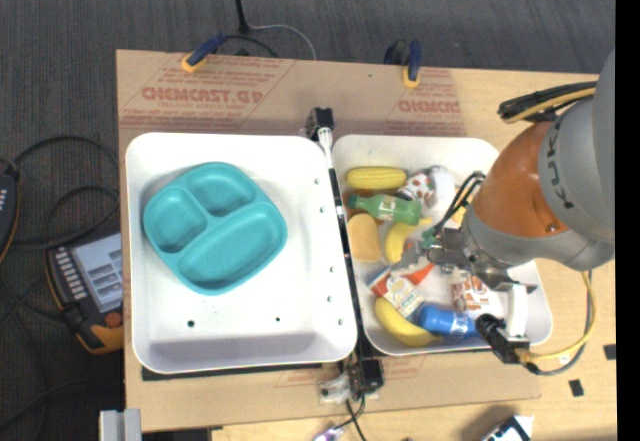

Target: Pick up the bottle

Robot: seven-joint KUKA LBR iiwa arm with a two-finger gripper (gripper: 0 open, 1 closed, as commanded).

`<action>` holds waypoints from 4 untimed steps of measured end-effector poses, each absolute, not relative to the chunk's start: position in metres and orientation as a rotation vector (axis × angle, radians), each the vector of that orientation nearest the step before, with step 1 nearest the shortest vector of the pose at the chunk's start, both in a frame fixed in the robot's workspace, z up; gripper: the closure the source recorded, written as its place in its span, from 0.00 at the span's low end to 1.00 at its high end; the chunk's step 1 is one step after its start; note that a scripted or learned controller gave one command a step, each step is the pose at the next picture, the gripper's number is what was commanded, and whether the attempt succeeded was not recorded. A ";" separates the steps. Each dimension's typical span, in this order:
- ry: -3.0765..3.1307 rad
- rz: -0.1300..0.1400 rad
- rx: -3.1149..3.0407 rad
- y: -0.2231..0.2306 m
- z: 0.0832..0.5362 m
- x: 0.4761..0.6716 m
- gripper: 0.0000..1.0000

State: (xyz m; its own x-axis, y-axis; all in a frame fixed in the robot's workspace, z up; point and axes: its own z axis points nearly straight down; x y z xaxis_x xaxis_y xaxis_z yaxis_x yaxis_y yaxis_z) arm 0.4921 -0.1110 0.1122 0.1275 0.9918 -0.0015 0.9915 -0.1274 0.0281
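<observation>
Grey arm (pixel 560 199) was lowered over the right bin (pixel 520 154), its gripper (pixel 440 247) among bottle (pixel 385 208), bananas (pixel 400 324); grip unclear. Left bin (pixel 150 329) held a teal plate (pixel 214 226).

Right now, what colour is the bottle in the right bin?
Green, with a red cap end: the bottle lies on its side, seen in the camera view.

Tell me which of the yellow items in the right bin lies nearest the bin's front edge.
The banana at the front, beside the blue bottle; the other yellow pieces sit farther back.

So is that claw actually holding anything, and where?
Cannot be told: the claw sits low among the right bin's clutter, and no item shows between its tips.
</observation>
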 end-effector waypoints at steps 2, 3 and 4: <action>2.031 -0.005 2.402 -0.096 0.128 0.520 0.00; 2.086 0.029 2.326 -0.093 0.092 0.492 0.00; 2.035 -0.002 2.393 -0.126 0.143 0.483 0.00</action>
State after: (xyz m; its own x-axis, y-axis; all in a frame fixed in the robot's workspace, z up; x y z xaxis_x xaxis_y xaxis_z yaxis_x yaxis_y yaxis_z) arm 0.4835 -0.1259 0.1428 0.1607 0.9870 -0.0014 0.9870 -0.1608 -0.0006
